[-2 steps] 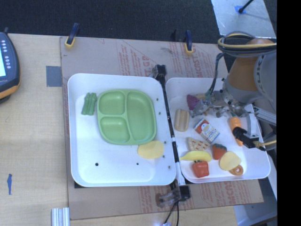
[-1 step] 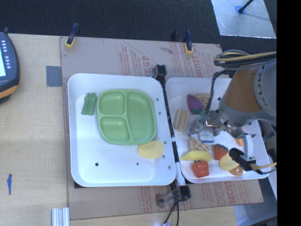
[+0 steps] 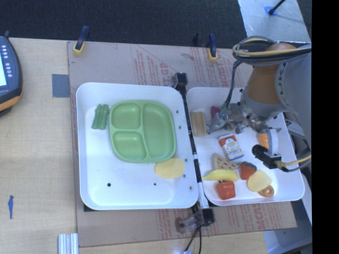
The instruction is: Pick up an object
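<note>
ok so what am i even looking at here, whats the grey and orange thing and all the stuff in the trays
One camera looks down at a slant on a bench. The grey and orange thing is a robot arm reaching in from the right; its gripper hangs over the right white bin, and nothing can be seen held in it. That bin holds toy food: a banana, a small carton, a red pepper and more. The left white bin holds a green divided plate, a green bean-like toy and a yellow piece.
</note>
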Tool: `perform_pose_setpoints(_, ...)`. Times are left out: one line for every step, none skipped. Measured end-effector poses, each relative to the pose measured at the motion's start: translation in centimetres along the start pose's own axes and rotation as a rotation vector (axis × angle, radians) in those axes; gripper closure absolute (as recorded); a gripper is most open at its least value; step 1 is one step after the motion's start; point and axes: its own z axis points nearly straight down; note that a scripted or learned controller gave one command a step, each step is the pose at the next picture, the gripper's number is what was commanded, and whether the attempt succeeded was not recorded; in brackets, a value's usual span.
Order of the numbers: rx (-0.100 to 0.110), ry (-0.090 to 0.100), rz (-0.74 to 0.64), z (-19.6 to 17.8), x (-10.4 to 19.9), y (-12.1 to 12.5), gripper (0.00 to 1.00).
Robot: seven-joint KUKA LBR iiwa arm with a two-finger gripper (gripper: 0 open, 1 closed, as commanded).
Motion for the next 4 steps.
perform_pose_setpoints(0.015, 0.006, 0.003, 0.7, -0.4, -8.6, 0.00)
perform_pose_setpoints(-0.001, 0.004, -0.003, 0.5, 1.7, -0.3, 0.00)
perform_pose_setpoints(0.008, 0.004, -0.002, 0.7, 1.5, 5.8, 0.00)
perform_pose_setpoints(0.009, 0.003, -0.006, -0.5, 1.4, 5.7, 1.00)
